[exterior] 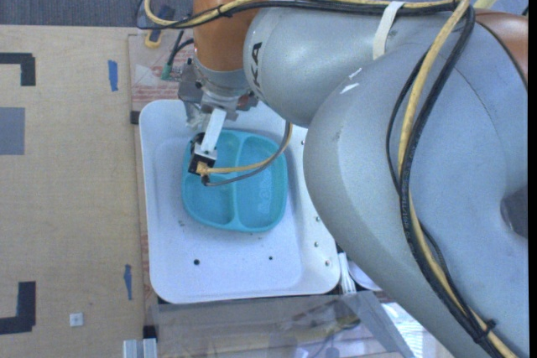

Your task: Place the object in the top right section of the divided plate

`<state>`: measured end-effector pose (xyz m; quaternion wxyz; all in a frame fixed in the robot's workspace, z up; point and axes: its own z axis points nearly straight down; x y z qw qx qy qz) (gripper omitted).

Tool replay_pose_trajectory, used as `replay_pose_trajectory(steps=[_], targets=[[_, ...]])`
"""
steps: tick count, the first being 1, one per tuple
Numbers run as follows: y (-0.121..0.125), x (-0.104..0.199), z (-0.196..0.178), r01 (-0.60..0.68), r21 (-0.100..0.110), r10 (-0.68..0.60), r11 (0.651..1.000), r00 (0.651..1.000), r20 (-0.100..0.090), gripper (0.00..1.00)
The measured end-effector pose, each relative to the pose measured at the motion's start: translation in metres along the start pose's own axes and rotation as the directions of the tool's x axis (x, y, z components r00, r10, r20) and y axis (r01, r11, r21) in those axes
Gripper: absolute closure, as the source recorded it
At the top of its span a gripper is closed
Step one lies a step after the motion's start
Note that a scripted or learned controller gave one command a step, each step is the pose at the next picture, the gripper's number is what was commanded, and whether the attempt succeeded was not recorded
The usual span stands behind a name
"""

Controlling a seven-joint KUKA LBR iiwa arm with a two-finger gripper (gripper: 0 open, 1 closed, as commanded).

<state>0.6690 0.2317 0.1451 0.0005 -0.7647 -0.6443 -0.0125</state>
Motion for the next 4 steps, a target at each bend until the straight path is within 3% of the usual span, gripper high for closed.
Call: replay_pose_trajectory(steps=[2, 3, 4], targets=[[0.002, 0.001, -0.022, 0.001, -0.006, -0.001, 1.0, 1.0, -0.003, 1.0], [0.002, 0.001, -0.022, 0.001, -0.006, -0.001, 1.0, 1.0, -0.003, 0.0], [0.003, 0.001, -0.033, 0.001, -0.009, -0.001, 1.0, 1.0, -0.004, 1.0]])
